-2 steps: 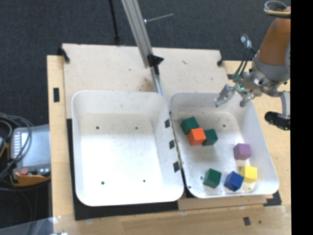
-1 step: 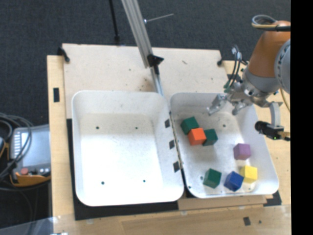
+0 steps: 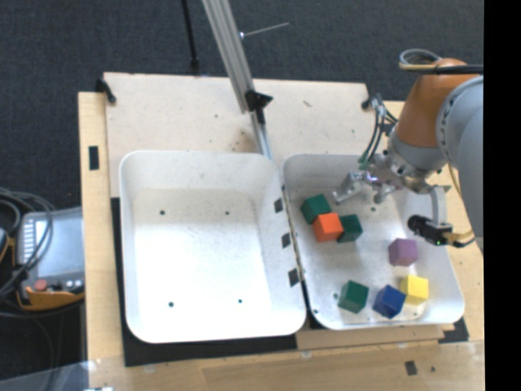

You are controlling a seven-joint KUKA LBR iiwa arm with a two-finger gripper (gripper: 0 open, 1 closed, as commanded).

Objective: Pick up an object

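Observation:
Several small blocks lie in the right bin [image 3: 453,300]. A green block [image 3: 315,208], an orange block [image 3: 328,226] and a dark green block [image 3: 350,228] are clustered near the bin's left wall. At the front right lie a purple block [image 3: 402,252], a yellow block [image 3: 416,287], a blue block [image 3: 389,300] and another green block [image 3: 353,296]. My gripper [image 3: 362,186] hangs over the back of the right bin, just up and right of the green block. I see no block in it.
The left bin [image 3: 130,218] stands beside the right one, sharing a raised middle rim. A slanted metal pole [image 3: 236,63] rises from the bench behind the bins. The grey arm with its orange band [image 3: 427,112] covers the right bin's back right corner.

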